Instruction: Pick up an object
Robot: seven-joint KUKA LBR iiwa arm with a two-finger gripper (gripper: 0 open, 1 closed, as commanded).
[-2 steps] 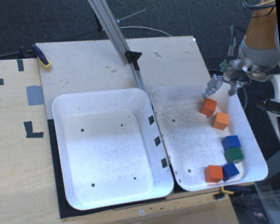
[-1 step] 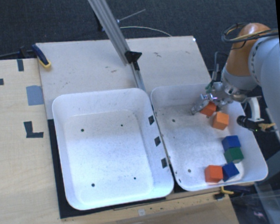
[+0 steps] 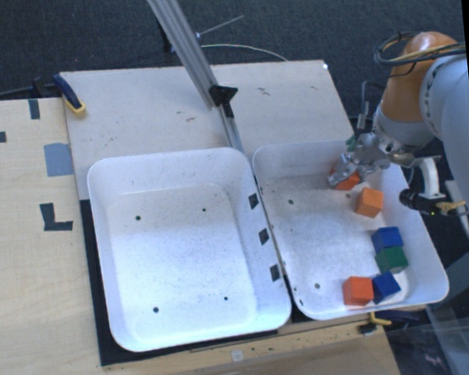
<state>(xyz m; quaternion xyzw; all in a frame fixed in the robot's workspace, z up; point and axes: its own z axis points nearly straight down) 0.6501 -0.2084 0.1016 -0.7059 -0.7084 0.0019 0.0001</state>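
You see the claw (image 3: pixel 345 171) low in the right bin (image 3: pixel 322 231), near its far right corner, closed on a small red-orange block (image 3: pixel 348 183) that shows between its fingers. Just beside it lies an orange cube (image 3: pixel 368 202); blue (image 3: pixel 386 238), green (image 3: pixel 391 258), orange (image 3: pixel 358 290) and blue (image 3: pixel 386 286) blocks cluster toward the near right corner.

you see two bins (image 3: pixel 174 168) of smooth white plastic, speckled with fine dark marks. the bench (image 3: pixel 19 197) looks like pale matt wood, scuffed. the slanted rail (image 3: pixel 191 50) reads as ribbed, dull silver metal.
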